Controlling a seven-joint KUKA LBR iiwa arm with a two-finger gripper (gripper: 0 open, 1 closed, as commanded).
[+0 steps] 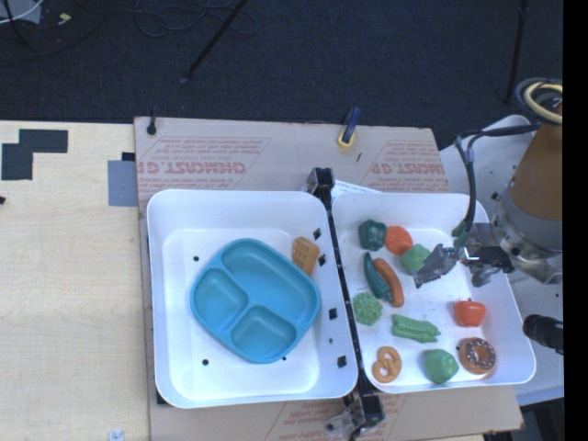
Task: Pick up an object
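Note:
The right bin holds several toy foods. Among them are a dark green pepper, an orange-red tomato and a light green piece. A teal cucumber lies beside a red sausage. Nearer the front are a broccoli, a green pod, a pretzel, a green lime, a donut and a red pepper. My gripper hangs over the middle of this bin, just right of the light green piece and apart from the sausage. Nothing can be seen held in it.
The left bin carries a blue divided plate and a tan bread-like piece by its right wall. A black divider runs between the bins. The arm comes in over the right bin's far right corner.

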